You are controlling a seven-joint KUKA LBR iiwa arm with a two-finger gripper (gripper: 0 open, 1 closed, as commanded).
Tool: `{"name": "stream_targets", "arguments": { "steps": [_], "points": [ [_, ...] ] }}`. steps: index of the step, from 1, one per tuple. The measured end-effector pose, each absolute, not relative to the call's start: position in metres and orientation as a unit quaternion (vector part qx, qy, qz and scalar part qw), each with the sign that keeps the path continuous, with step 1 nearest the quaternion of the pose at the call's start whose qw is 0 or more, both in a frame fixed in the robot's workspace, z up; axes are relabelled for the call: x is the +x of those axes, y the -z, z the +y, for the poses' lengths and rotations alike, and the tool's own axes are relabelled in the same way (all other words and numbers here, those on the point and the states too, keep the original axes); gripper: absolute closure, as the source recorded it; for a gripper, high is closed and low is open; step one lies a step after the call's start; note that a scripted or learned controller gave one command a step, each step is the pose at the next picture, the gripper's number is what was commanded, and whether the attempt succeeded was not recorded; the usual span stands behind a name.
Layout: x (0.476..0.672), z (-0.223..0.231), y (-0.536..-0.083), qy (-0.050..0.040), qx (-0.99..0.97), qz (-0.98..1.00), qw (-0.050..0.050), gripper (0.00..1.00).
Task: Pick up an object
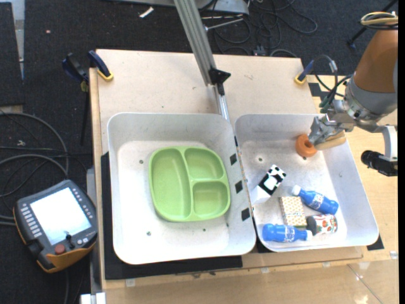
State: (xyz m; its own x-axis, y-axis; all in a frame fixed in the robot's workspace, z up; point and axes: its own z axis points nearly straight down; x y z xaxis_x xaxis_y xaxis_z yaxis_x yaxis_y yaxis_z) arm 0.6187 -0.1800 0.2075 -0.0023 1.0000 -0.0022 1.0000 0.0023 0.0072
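The gripper (314,138) is positioned over the orange ring (306,146) in the right bin (354,176); finger state cannot be told. The ring should be centred between the fingers before closure.

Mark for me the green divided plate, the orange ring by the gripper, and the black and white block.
green divided plate (190,183), camera view, on the ridge between its compartments.
orange ring (306,145), camera view, on its top face.
black and white block (272,180), camera view, on the middle of its upper face.
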Motion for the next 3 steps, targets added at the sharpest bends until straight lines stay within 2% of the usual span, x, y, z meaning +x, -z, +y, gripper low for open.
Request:
{"name": "stream_targets", "arguments": {
  "steps": [1, 2, 3],
  "points": [
    [0.611, -0.121, -0.202, -0.0003, 0.704, 0.71, -0.001, 1.0],
    [0.617, -0.065, -0.206, -0.0008, 0.704, 0.71, -0.001, 1.0],
    [0.604, -0.006, -0.219, -0.0004, 0.704, 0.71, -0.001, 1.0]
  ]
}}
